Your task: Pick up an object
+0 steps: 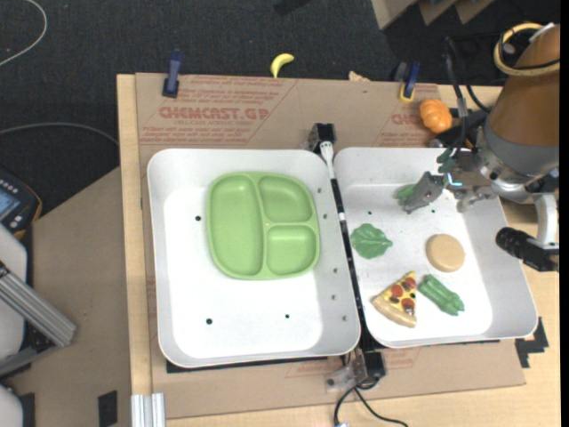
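A cardboard-topped surface (222,114) carries two bins; the gripper (442,188), fingers spread, hangs low in the right bin (498,318) with a green leaf (408,192) just beside it, likely its target.

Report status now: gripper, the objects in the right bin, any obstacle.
Gripper low in right bin, over a green piece. Leaf, cookie, pizza slice lie apart. No obstacle.

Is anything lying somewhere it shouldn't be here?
Yes: a small yellow banana-shaped toy and an orange round toy lie outside the two white bins, along the brown board's far edge.
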Tool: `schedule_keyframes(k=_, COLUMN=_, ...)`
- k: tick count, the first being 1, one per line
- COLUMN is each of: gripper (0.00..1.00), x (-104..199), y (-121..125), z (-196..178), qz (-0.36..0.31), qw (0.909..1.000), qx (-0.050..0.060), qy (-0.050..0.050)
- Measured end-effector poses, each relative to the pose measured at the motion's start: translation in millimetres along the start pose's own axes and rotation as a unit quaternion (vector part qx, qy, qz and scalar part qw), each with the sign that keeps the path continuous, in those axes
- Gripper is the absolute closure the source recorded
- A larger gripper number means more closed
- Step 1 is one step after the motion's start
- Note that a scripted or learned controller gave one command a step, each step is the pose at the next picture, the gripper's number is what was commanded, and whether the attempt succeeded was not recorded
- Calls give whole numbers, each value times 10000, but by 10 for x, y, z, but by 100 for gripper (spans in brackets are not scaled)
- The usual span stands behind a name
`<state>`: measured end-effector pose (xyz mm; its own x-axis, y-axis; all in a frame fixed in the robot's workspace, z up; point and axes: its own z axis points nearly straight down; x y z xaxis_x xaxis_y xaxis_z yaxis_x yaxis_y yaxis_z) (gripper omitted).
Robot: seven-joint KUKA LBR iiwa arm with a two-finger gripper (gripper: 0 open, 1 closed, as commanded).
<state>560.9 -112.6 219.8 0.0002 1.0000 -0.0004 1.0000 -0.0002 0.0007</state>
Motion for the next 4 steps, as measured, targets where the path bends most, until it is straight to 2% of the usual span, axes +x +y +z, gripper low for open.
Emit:
schedule_keyframes(k=1, gripper=0, x=824, y=-495, z=-692, qz=-46, qw=10000, qx=-29, qy=18)
schedule_keyframes(k=2, gripper=0, x=1740, y=-767, z=-507, qz=-52, qw=10000, qx=32, qy=19)
schedule_keyframes(k=3, gripper=0, x=2581, y=-443, z=-1471, qz=-48, qw=10000, qx=-67, qy=25)
schedule_keyframes(k=4, gripper=0, x=3342, y=-324, z=-1844, qz=-43, qw=10000, qx=-30, qy=23)
